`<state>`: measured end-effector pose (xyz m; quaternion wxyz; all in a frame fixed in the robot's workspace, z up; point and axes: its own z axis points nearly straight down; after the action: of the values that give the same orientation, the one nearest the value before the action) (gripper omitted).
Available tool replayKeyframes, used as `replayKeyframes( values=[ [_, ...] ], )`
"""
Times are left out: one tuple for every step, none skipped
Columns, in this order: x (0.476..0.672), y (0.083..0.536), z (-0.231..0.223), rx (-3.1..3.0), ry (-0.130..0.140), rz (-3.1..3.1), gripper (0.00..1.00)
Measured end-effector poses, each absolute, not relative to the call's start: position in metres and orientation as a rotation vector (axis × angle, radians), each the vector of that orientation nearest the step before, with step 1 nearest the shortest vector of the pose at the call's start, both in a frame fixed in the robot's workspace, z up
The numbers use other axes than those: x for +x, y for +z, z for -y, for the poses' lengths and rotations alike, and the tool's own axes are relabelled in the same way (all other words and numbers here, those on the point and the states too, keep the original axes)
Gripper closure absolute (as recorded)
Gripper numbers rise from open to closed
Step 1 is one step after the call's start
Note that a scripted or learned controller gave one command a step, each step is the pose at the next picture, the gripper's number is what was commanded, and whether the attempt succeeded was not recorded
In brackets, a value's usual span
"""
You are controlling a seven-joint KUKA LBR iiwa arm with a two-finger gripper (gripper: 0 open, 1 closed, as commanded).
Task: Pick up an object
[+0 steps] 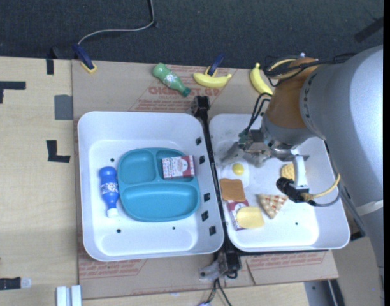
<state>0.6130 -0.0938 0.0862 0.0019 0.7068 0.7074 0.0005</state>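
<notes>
We are hanging gripper (245, 153) over right bin (322, 234), near its left wall. Jaws spread open, holding nothing. Small round yellow thing (238, 169) is lying just below, beside flat brown square (232, 189).

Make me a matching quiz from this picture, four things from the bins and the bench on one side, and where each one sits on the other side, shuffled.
Things:
1. blue bottle
2. small carton
3. pizza slice
4. green bottle

Places:
A. on the cardboard behind the bins
B. in the right bin
C. on the blue tray
D. in the left bin, beside the tray's left edge

Pairs: 1-D, 2-C, 3-B, 4-A
</notes>
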Motion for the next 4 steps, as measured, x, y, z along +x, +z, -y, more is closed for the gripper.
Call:
replayKeyframes(
  values=[
    [0.594, 0.087, 0.095, 2.215, 0.004, -2.219, 0.0],
    [0.667, 0.085, 0.101, 2.216, 0.002, -2.222, 0.0],
    [0.602, 0.086, 0.098, 2.219, 0.001, -2.22, 0.0],
    [0.579, 0.087, 0.105, 2.216, 0.006, -2.219, 0.0]
  ],
)
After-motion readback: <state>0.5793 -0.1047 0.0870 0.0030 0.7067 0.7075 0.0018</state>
